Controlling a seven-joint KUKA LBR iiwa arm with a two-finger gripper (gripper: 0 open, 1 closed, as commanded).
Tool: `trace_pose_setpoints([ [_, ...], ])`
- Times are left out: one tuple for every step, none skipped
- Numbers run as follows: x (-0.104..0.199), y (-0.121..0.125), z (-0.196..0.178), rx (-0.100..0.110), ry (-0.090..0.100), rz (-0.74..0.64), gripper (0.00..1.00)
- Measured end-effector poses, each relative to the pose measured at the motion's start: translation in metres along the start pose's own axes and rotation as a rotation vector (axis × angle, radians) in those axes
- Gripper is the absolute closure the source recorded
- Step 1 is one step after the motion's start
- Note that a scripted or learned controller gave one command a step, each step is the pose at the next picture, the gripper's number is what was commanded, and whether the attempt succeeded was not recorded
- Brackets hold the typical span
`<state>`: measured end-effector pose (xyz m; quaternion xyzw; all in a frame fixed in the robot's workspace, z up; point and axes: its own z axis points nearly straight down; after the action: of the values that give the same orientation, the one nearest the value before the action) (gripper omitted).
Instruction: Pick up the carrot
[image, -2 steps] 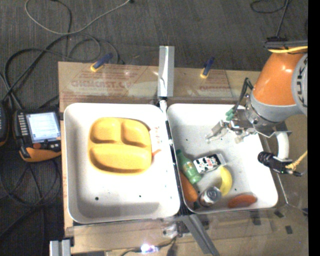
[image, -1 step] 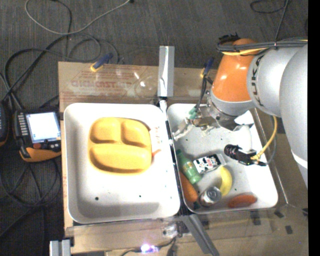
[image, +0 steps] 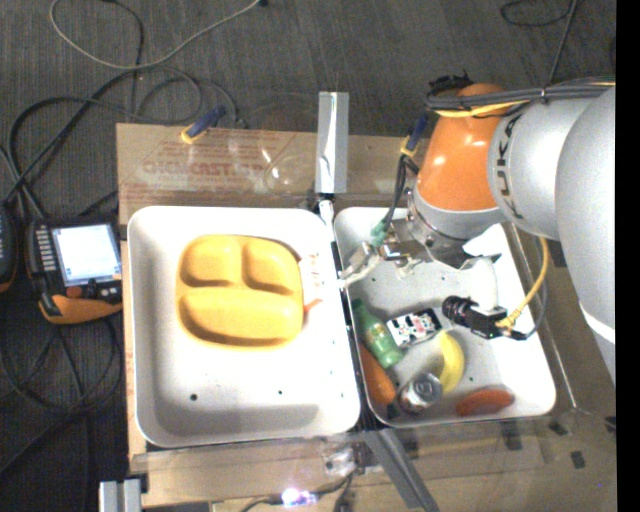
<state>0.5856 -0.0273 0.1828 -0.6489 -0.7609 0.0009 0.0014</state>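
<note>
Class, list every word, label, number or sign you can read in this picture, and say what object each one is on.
Faint red print on the brown board behind the bins: too blurred to read.
Lit screen of the handheld pendant on the floor: too small to read.
Black-and-white label on the small box in the right bin: pattern only, no legible letters.
No other text can be read.

Single fixed camera, mounted above the tabletop (image: 200, 165), looking down at a slant from moderate height. Both white bins (image: 150, 400) fall within frame, side by side. The arm (image: 560, 130) enters from three o'clock; floor visible toward nine and twelve.
</note>
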Motion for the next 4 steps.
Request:
trace_pose_setpoints([
  [0.031, -0.080, 0.000, 0.000, 0.000, -0.292, 0.00],
  [-0.034, -0.108, 0.000, -0.002, -0.001, -0.551, 0.00],
  [-0.057, -0.088, 0.063, -0.023, -0.019, -0.811, 0.00],
  [-0.060, -0.094, 0.073, -0.049, -0.050, -0.909, 0.00],
])
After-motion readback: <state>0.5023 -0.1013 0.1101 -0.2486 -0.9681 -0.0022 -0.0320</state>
